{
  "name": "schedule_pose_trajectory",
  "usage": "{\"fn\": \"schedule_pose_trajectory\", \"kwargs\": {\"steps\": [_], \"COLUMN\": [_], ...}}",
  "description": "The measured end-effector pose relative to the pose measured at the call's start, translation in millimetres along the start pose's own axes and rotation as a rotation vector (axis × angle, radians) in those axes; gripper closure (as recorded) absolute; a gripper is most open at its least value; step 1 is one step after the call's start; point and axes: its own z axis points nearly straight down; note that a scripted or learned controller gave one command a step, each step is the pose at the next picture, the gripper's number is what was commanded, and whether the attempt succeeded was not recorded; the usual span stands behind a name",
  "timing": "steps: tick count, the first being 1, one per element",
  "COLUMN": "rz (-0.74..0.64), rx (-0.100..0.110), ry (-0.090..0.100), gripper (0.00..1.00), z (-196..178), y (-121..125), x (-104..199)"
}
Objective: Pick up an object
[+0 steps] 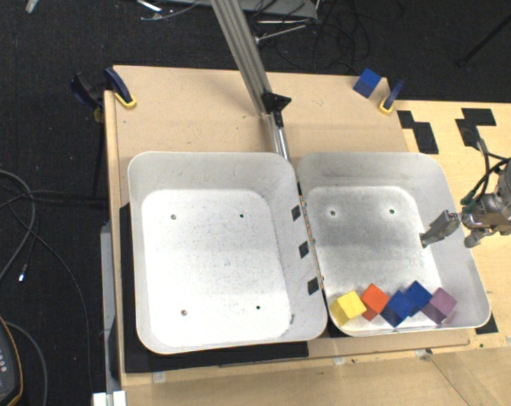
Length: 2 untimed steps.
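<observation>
Four small blocks lie in a row along the front wall of the right bin (433, 176): a yellow block (349, 306), an orange block (375, 299), a blue block (406, 303) and a purple block (441, 304). They touch or nearly touch each other. My gripper (457, 232) hangs over the right bin's right side, above and behind the blocks and apart from them. Its two grey fingers (439, 227) stand open with nothing between them.
The left bin (141, 227) sits beside the right one, with black clips along the shared wall. Another blue block (367, 81) rests on the bench at the back right beside a clamp (389, 96). A slanted metal pole (243, 45) crosses the back.
</observation>
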Motion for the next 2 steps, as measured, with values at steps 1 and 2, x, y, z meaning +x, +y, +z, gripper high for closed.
{"fn": "schedule_pose_trajectory", "kwargs": {"steps": [1, 2], "rz": [-0.006, -0.004], "rx": [-0.009, 0.007], "ry": [-0.004, 0.002], "gripper": [0.00, 0.00], "z": [-70, 97], "y": [31, 71], "x": [-2, -6]}}
